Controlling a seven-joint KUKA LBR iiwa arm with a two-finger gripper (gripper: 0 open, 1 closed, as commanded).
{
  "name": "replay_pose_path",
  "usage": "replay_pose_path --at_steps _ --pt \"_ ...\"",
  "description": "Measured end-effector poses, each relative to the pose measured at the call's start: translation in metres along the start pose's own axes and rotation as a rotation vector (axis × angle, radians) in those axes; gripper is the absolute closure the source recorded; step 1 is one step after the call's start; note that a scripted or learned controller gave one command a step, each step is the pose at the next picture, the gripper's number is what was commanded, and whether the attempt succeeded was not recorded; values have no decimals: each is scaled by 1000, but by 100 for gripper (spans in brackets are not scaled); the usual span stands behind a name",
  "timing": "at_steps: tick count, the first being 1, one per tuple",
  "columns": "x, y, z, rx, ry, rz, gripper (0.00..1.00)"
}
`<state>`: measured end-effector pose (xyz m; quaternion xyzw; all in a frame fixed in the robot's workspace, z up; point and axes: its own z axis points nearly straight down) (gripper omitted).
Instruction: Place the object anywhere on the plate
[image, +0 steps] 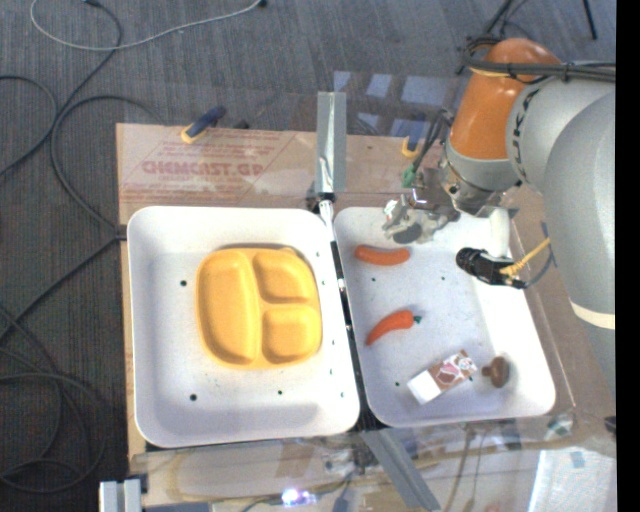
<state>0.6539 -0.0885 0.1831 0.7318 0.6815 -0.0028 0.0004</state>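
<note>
Plate (260, 305): yellow, three compartments, flat in the middle of the left-hand bin (160, 400) as seen from the camera. Candidate objects all in the right-hand bin (455, 300), none on the plate yet.

Sausage piece (383, 255): orange, lying crosswise near the far-left corner of the right-hand bin, close to the divider between bins.

Gripper (405, 225): at the far edge of the right-hand bin, just beyond the sausage piece. Contact with it: cannot tell. Open or closed: cannot tell, too small and blurred.

Carrot-like piece (390, 326): orange-red with a green tip, mid-bin, tilted, well apart from the sausage piece.

White carton (441, 378) with reddish print near the front edge; small brown item (497, 372) just beside it, toward the bin's right wall.

Orange band (490, 100) of the arm over the far-right corner of the bench, grey link running down the right side.

Both bins on a brown cardboard sheet (220, 170) with faded red print; blue-and-yellow clamp (203, 122) at its far edge. Dark carpet and loose cables (60, 130) around the bench.
</note>
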Motion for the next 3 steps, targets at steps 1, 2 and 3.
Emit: replay_pose_path --at_steps 1,2,3 --pt "68 -81 -12 1 4 -14 100" --pt "152 -62 -2 1 4 -82 100" --pt "151 -62 -2 1 4 -81 0"
